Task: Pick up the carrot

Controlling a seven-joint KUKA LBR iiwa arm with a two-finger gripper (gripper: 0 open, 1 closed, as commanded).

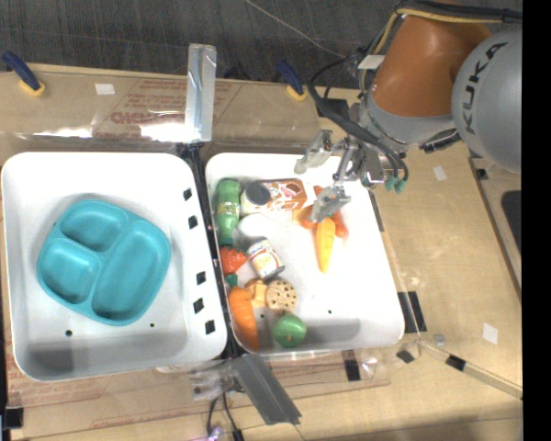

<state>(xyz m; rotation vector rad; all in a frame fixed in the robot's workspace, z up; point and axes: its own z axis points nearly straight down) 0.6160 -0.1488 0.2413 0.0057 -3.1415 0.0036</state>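
Gripper [329,202] sits low over the far right part of the right bin [367,288], fingers drawn together on the thick top end of the carrot [324,243]. Carrot hangs nearly upright from the fingers, orange body pointing down toward the bin floor, tip toward the near side; whether the tip touches the floor cannot be told.

Left to right:
- Left bin [28,338]: holds a teal divided plate [104,261], three compartments, lying flat near the bin's middle.
- Right bin, left wall side: green vegetable [227,208] at the far end; beside it a dark round-topped item [255,195] and a printed packet [285,194].
- Below those: small can [265,260] lying tilted, a red piece [233,261] just left of it.
- Near corner: an orange item [243,315], a cookie [279,295], a green round fruit [290,330], all crowded and touching.
- Right of the bins: grey arm [487,81] with orange band [427,62] reaching in over the bench [459,274].
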